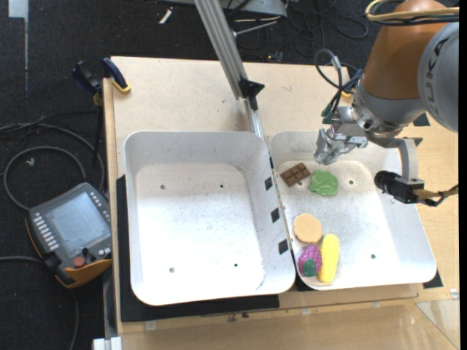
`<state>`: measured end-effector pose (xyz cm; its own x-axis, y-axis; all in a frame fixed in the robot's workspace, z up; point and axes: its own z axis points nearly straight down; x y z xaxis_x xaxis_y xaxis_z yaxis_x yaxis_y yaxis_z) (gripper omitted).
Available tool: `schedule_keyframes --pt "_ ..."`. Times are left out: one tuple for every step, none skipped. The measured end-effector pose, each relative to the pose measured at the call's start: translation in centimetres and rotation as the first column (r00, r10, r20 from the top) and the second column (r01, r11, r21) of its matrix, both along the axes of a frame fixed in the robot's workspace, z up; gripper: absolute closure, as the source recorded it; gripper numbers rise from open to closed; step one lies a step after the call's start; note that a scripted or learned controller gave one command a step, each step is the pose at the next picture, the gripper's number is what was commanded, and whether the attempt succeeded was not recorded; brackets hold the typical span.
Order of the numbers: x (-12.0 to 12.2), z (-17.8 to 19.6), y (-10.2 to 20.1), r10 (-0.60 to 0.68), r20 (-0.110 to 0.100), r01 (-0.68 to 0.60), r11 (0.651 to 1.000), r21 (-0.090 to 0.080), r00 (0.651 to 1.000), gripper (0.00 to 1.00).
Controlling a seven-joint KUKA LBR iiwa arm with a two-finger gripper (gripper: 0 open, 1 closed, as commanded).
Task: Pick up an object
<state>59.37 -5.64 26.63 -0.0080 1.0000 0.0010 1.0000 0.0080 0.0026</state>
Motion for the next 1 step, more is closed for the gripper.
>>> schedule_keyframes --pt "0.13 0.32 5.15 0.0 -0.002 0.0 1.0 0.001 1.0 1.0"
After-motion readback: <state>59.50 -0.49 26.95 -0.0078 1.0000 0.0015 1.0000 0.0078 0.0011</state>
